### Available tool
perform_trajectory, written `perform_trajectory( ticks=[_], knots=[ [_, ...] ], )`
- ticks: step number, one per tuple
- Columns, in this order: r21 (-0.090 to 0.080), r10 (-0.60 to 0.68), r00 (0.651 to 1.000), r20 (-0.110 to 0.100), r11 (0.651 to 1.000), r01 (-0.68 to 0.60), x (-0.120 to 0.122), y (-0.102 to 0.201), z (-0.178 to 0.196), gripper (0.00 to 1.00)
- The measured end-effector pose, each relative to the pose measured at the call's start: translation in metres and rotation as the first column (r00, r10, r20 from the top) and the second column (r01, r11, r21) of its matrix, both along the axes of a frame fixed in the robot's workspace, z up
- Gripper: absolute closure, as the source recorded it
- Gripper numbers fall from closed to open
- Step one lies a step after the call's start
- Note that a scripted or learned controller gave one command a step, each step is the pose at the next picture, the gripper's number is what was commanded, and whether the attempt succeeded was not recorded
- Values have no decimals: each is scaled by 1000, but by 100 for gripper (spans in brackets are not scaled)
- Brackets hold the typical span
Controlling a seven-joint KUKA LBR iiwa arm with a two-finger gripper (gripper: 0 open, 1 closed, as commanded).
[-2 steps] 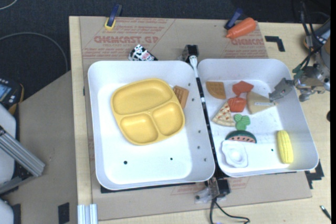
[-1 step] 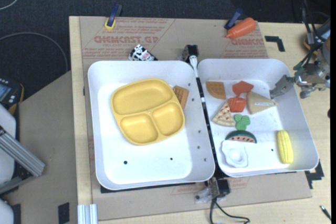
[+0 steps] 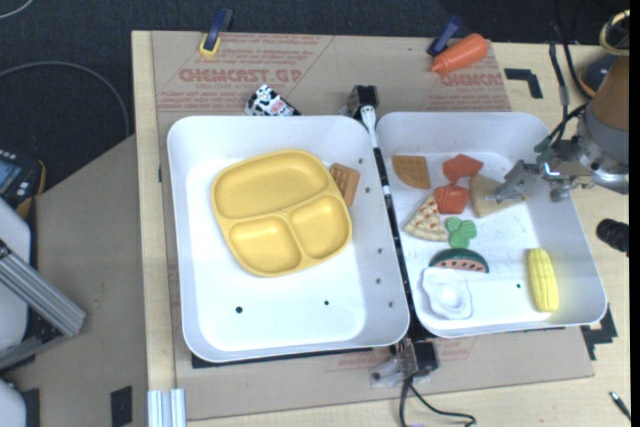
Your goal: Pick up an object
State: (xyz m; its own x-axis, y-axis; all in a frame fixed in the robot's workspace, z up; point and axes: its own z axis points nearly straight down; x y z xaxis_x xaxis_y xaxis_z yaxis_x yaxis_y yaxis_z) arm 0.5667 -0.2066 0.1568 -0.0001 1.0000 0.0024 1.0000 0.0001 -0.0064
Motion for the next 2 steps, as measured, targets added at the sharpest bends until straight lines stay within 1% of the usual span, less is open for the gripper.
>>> perform_trajectory(
  ticks=[1, 2],
  knots=[
    [1, 0, 1000, -1, 1000, 0, -8, 8, -51, 0],
    [-2, 0, 1000, 5, 1000, 0, -7, 9, -72, 0]
  ],
)
